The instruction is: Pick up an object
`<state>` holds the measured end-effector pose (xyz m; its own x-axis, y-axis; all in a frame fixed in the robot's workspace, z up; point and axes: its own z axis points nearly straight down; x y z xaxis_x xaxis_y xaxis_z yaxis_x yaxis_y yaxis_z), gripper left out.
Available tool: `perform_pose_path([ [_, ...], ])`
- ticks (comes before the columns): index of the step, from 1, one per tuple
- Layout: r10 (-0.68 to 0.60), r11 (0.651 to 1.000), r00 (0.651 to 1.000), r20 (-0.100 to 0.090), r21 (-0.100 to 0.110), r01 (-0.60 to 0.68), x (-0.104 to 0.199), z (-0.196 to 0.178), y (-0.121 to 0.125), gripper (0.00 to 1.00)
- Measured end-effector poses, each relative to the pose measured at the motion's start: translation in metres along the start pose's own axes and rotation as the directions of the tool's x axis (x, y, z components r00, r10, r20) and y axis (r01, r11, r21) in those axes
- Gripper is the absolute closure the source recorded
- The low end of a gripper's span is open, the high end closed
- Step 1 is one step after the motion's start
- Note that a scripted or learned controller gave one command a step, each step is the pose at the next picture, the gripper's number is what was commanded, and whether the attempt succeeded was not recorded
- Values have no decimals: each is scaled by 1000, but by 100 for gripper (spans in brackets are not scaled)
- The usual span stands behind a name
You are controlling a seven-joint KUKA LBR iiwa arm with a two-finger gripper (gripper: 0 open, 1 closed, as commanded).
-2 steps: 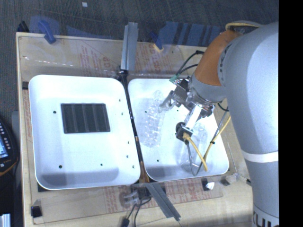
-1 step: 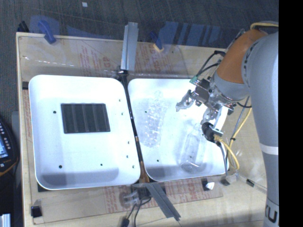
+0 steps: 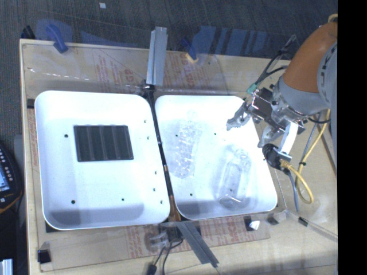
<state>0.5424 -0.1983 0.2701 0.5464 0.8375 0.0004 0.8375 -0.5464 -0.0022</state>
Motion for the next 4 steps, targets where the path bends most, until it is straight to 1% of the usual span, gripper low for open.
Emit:
perform_pose_path([
  [1, -10, 1000, 1000, 0, 3, 10, 1, -9, 0, 100],
  [2, -11, 1000, 1000, 1, 3, 11, 1, -9, 0, 0],
  [3, 129, 992, 992, 2, -1, -129, 22, -24, -5, 0],
  [4, 495, 869, 869, 4, 4, -495, 42, 69, -70, 0],
])
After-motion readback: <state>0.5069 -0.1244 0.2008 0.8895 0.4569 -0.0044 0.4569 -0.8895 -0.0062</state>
